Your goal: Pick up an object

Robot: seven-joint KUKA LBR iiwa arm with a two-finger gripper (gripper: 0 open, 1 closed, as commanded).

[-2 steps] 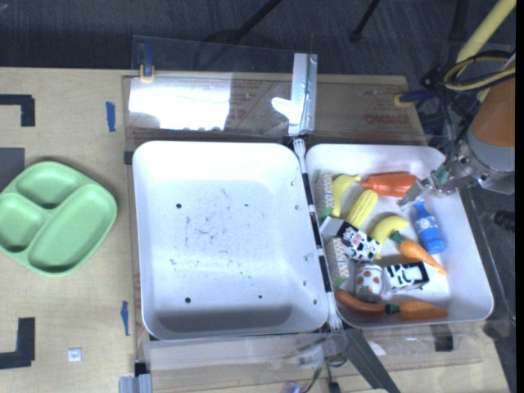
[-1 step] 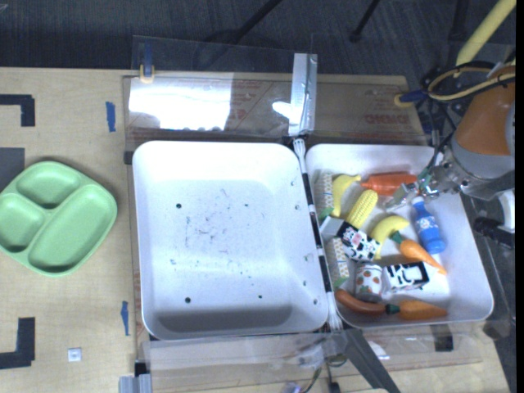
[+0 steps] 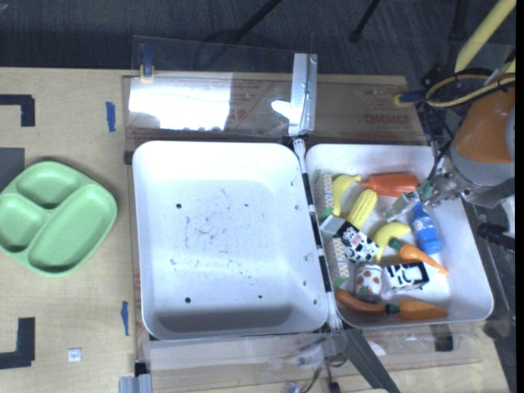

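The right white bin [image 3: 479, 289] holds several toy foods in a heap. Among them are a corn cob [image 3: 363, 207], a red-orange piece [image 3: 393, 183], a blue bottle [image 3: 424, 232], a yellow lemon-like piece [image 3: 391, 234], a carrot [image 3: 422, 258] and a black-and-white block [image 3: 407, 275]. My gripper [image 3: 428, 190] hangs over the bin's back right part, just above the blue bottle and to the right of the red-orange piece. The grey arm with its orange band [image 3: 487, 133] comes in from the right. I see nothing held by the gripper.
The left white bin [image 3: 164, 170] lies beside the right one, with a thin divider between them. A green divided plate [image 3: 53, 215] sits on the bench at far left. A clear panel [image 3: 213, 97] stands behind the bins, and cables [image 3: 446, 92] hang at the back right.
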